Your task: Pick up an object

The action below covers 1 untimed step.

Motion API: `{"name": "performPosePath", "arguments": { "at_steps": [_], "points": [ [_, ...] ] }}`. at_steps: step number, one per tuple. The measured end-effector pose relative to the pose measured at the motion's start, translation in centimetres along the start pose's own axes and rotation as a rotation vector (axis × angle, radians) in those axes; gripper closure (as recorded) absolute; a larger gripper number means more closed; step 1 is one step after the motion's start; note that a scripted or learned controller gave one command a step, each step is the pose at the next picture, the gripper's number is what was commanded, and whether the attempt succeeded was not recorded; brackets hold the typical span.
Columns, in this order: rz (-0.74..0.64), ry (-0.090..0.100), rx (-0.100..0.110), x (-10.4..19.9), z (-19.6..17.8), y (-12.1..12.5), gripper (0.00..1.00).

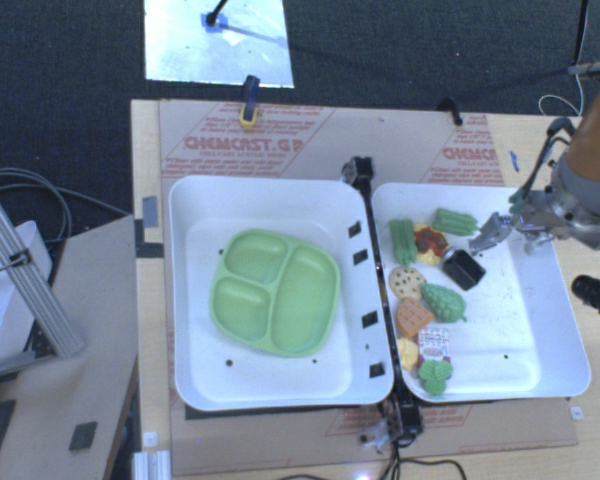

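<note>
The right bin (540, 368) holds several toy foods along its left side. Among them are a ridged green piece (402, 238), a long green vegetable (455, 221), a red piece (431, 241), a spotted cookie (407, 281), a leafy green piece (444, 301), an orange waffle (413, 318), a small white carton with a red label (434, 344) and a broccoli floret (435, 376). A black block (463, 268) lies beside the red piece. My gripper (492, 232) hangs over the bin's upper middle, just right of the long green vegetable and above the black block. Nothing shows between its fingers.
The left bin (200, 208) holds a pale green divided plate (276, 290). A dark divider with clips (370, 268) runs between the bins. The arm (590, 178) reaches in over the right bin's far right corner.
</note>
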State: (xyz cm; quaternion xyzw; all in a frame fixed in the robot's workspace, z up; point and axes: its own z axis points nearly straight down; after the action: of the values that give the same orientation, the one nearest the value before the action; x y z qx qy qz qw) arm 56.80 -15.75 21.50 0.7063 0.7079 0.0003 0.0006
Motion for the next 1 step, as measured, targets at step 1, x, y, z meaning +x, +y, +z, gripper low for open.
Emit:
{"name": "performPosePath", "arguments": {
  "at_steps": [1],
  "points": [
    [0.003, 0.006, 0.016, 2.34, 10.48, -8.71, 0.00]
  ]
}}
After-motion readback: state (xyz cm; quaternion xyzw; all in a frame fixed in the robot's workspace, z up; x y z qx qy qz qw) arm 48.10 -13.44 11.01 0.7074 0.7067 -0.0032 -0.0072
